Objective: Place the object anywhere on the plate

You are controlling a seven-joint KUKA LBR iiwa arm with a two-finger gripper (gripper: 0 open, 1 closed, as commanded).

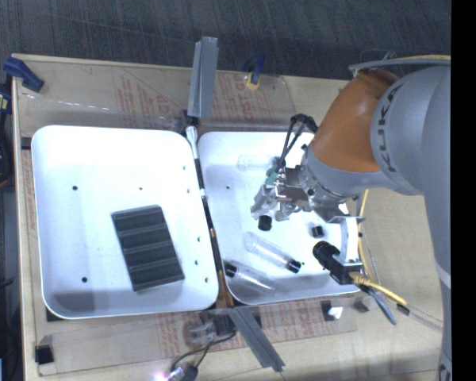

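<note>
The plate [147, 248] is bare; the end effector [271, 205] hovers over the right bin [222, 153], grip state unclear.

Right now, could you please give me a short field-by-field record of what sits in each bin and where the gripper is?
left bin: holds a dark ribbed plate, lying flat, slightly angled
right bin: holds clear tubes with dark caps, near its front edge
gripper: above the right bin's middle
gripper fingers: cannot tell
object on plate: nothing on it yet
arm: reaches in from the right
</note>
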